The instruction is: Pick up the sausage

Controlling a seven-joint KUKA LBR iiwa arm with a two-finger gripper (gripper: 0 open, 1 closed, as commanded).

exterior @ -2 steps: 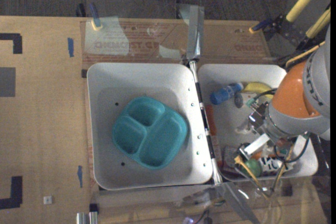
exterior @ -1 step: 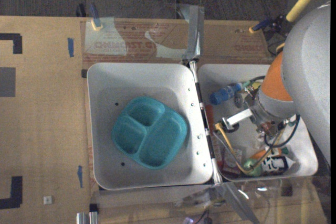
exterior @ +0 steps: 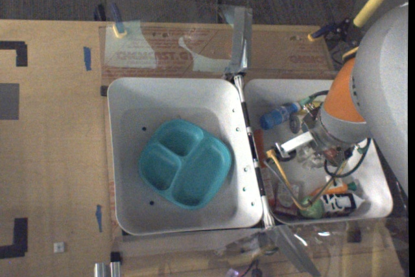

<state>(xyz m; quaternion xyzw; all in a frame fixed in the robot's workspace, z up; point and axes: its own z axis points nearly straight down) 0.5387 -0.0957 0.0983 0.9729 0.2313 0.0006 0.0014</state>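
In the right bin [exterior: 382,194], a thin reddish-brown piece [exterior: 259,141] lies along the left wall and may be the sausage; it is too small to be sure. The arm reaches down into the middle of this bin, with its orange band [exterior: 342,107] above the wrist. The gripper [exterior: 310,154] sits low among the objects, a little right of the reddish piece, and the wrist hides its tips.
A blue bottle [exterior: 275,117] lies at the back left of the right bin. A green item [exterior: 314,209] and a black-and-white package [exterior: 338,202] rest by the front wall. The left bin [exterior: 123,107] bears a teal divided plate [exterior: 186,163].
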